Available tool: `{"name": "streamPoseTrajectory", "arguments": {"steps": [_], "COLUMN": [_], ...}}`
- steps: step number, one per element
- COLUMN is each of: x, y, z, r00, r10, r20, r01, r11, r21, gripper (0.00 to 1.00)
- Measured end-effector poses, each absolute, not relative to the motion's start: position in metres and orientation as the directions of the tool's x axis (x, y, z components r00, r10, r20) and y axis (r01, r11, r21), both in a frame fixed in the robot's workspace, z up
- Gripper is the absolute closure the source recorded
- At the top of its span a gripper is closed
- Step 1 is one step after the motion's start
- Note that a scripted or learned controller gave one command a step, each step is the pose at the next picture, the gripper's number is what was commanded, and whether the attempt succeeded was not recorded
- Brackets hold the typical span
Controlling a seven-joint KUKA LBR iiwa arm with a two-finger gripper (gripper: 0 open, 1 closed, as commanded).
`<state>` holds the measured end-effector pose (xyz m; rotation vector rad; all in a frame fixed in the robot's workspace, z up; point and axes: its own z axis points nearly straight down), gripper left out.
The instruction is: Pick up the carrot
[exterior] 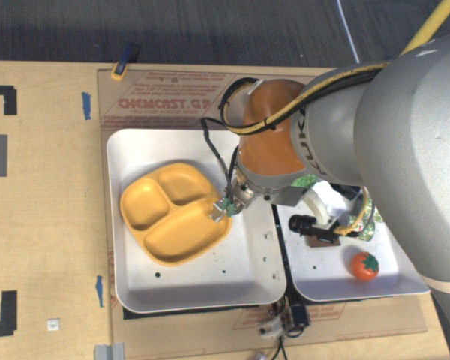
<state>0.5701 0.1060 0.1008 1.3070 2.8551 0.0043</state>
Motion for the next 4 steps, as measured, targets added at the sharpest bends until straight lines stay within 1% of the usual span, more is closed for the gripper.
{"name": "streamPoseTrajectory", "arguments": {"steps": [1,2,3,4], "x": [0.553,0.517,0.525,0.53], "y": [0.099,0.134,0.088,0.147], "z": [0.212,0.175,0.185,0.185], "r00": [-0.497,-0.378,0.034,-0.279], "r10": [0.868,0.926,0.999,0.96], "r20": [-0.001,0.001,0.0,0.0], "r01": [0.868,0.926,0.999,0.96], "r11": [0.497,0.378,-0.034,0.279], "r21": [0.002,-0.003,0.002,0.002], "gripper": [1.0,1.0,1.0,1.0]}}
